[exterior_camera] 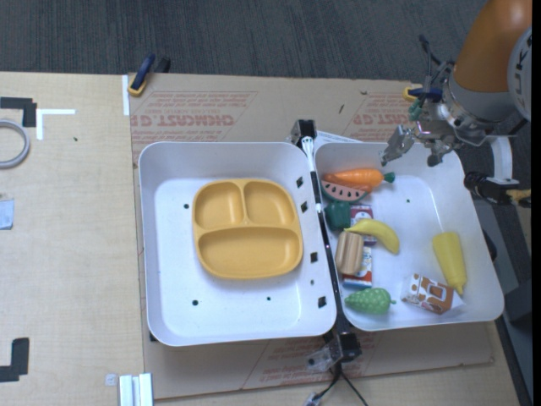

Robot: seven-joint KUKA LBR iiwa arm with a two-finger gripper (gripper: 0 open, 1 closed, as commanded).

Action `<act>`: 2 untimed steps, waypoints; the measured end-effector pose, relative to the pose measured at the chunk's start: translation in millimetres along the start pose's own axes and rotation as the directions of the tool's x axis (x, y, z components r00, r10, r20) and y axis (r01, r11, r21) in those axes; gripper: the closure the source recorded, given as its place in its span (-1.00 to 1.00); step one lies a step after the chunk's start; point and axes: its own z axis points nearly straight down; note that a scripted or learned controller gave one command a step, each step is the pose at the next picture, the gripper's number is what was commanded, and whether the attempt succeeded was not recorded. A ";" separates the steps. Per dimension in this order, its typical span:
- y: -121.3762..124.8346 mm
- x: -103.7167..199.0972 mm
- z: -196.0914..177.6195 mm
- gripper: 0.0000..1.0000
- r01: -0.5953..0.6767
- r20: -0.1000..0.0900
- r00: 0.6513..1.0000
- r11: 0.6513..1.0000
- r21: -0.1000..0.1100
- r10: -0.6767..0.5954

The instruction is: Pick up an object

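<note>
The tool [416,145] hangs over the far edge of the right bin [423,212], w/ its two fingers [395,150] spread apart & nothing btwn them. The grey arm w/ orange band [497,36] comes in from the far right.

Right bin contents: a carrot [357,178] lies at the far left, just beside & near-side of it a watermelon slice [344,191]. A dark green item [338,216] sits nearer, against the left wall; can't tell what it is. A banana [377,233] lies next to it, approx mid-bin. A tan cylinder-like thing [348,251] rests on a small packet [364,265] just nearer than the banana. Green grapes [369,300] at the near-left corner. A yellow corn cob [450,260] lies toward the right wall, & a small carton [429,293] sits near-side of it. The carrot is the closest item to the tool, but apart from it.

Left bin [165,252] holds a yellow divided plate [248,227], roughly centred. Both bins sit on cardboard [194,112] on the table [68,252]. A blue-yellow object [141,74] lies at the far edge of the cardboard.
</note>
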 end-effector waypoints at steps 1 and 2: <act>-95.7 -25.0 125.6 -1.00 -0.098 -0.001 0.995 0.995 0.000 0.098; -106.5 28.3 124.2 -1.00 0.063 0.009 0.998 0.998 -0.007 -0.063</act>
